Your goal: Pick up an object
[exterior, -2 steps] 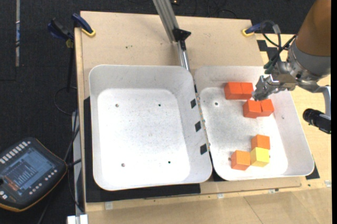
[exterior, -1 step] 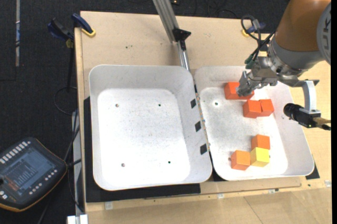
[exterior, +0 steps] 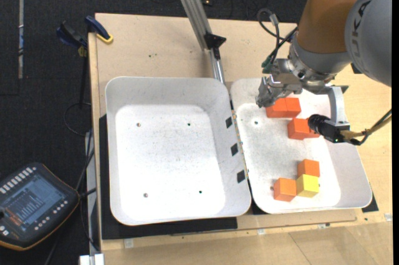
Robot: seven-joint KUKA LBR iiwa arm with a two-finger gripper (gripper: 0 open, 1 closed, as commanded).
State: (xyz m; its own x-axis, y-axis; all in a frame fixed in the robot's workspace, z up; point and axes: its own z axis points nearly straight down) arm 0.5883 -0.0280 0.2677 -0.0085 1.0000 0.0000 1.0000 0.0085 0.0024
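Several blocks lie in the right bin (exterior: 262, 195). An orange block (exterior: 285, 108) sits at the far end, and a second orange block (exterior: 300, 128) is just right of it. Near the front are an orange block (exterior: 284, 189), a yellow block (exterior: 308, 185) and another orange block (exterior: 308, 168) behind the yellow one. My gripper (exterior: 269, 97) hangs low over the far end of the right bin, right at the left side of the first orange block. Nothing can be seen between its fingers.
The left bin (exterior: 124, 101) stands beside the right one on the wooden bench. A slanted metal pole (exterior: 193, 5) crosses behind the bins. A teach pendant (exterior: 31, 201) lies at the lower left, off the bench. Blue clamps (exterior: 78, 36) sit at the bench's far left corner.
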